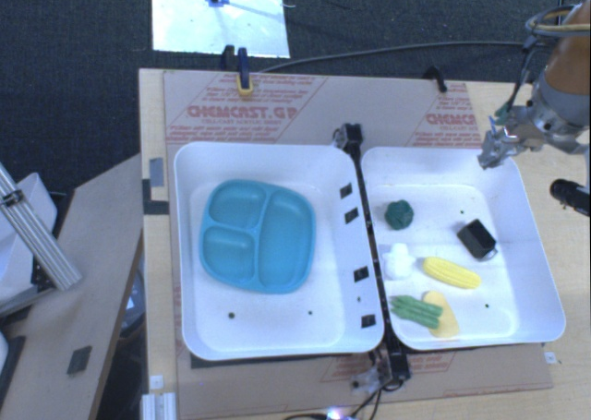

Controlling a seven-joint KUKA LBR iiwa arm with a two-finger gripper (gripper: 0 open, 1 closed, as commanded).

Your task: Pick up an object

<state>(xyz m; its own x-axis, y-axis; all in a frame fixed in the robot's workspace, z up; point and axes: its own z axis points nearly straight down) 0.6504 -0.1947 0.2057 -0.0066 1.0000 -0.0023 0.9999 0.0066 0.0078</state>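
Five objects crowd right bin (517,189); hand (496,146) above far rim.

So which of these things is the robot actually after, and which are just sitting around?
For the job: gripper; dark green lump; black block; corn cob; green pod; small white piece.

Just lying about: blue divided plate; clamp; cables.

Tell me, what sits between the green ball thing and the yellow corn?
In the camera view, a small white object lies between the dark green ball and the yellow corn, close to the divider side of the right bin.
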